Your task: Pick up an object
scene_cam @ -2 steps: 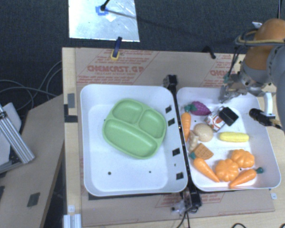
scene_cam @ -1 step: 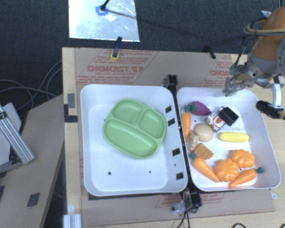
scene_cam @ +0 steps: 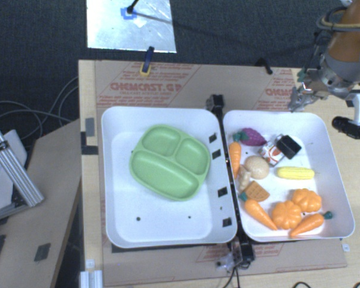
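Observation:
The right bin holds several toy foods: a purple eggplant, a black and red-white box, a yellow corn cob, a pale mushroom, a brown cracker, an upright carrot, two more carrots and two orange pumpkins. My gripper hangs at the top right, beyond the right bin's back edge over the cardboard. It is apart from every object and nothing shows in it.
In the left bin lies a green divided plate. A black hinge strip runs between the bins. At the right edge a dark bracket sticks out near the arm. A shiny sheet lies at the back.

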Controlling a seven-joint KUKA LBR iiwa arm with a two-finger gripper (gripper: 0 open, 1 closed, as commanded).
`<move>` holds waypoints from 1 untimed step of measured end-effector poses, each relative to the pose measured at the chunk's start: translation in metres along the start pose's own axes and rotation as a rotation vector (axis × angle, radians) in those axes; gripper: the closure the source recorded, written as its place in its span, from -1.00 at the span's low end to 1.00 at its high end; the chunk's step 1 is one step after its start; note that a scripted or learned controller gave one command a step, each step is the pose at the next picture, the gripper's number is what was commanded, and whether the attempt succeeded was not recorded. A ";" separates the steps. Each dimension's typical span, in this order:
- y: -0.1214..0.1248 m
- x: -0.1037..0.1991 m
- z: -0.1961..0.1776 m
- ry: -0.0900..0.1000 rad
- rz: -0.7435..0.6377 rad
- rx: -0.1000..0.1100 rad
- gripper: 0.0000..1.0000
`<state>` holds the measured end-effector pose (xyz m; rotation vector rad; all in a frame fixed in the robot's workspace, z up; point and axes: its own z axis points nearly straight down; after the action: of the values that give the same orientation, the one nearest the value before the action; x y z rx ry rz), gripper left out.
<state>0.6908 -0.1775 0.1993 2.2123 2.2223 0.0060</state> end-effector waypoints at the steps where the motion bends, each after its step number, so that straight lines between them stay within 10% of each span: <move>1: 0.001 0.000 -0.027 0.001 0.000 0.002 1.00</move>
<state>0.6919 -0.1774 0.2261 2.2134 2.2242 0.0046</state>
